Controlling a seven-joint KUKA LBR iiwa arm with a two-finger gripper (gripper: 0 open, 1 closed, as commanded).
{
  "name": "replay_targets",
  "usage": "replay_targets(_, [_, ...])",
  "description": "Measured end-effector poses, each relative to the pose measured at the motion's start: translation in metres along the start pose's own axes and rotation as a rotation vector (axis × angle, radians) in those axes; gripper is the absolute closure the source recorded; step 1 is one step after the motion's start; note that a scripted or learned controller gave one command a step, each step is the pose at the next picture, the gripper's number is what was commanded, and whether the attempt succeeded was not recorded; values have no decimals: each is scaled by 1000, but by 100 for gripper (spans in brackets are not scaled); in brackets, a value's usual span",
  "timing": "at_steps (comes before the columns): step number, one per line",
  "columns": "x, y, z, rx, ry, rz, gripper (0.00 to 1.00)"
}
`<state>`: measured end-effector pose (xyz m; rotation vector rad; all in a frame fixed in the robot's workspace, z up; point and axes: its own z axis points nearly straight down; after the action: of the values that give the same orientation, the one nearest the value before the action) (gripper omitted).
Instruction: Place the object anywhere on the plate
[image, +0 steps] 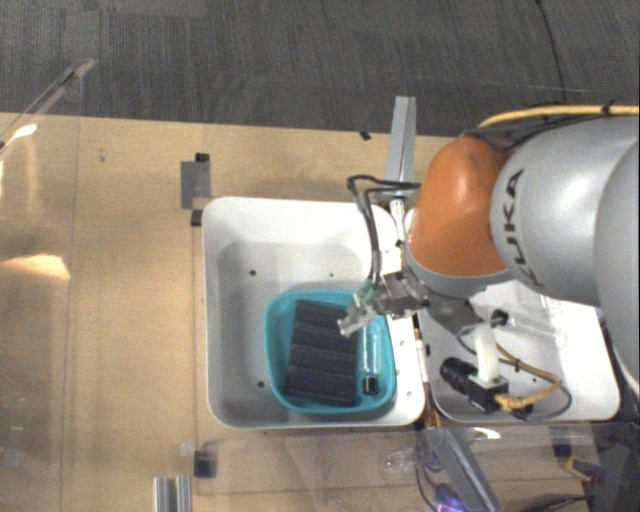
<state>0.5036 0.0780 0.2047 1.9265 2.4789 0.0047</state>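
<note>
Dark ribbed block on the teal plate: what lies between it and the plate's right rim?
In the camera view, a slim dark cylindrical item lies between the dark ribbed block and the teal plate's right rim, resting on the plate floor.

A robotics lab.
A KUKA arm (540, 210) at right, white bins (230, 300) mid-frame on a wooden surface (100, 350), grey carpet (250, 50) along the top.

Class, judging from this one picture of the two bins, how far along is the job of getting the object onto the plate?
Done, it seems: a dark ribbed block already lies flat on the teal plate in the left bin. In hand: nothing visible; the pincer hangs over the plate's right part, and its hold cannot be judged. Left: probably only drawing the arm back, if that block is the object.
</note>
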Motion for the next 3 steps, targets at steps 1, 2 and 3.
replay_targets(1, [-40, -25, -86, -6, -1, 65, 0])
replay_targets(2, [-39, -22, -97, -12, -3, 58, 100])
replay_targets(3, [22, 10, 21, 1, 0, -46, 100])
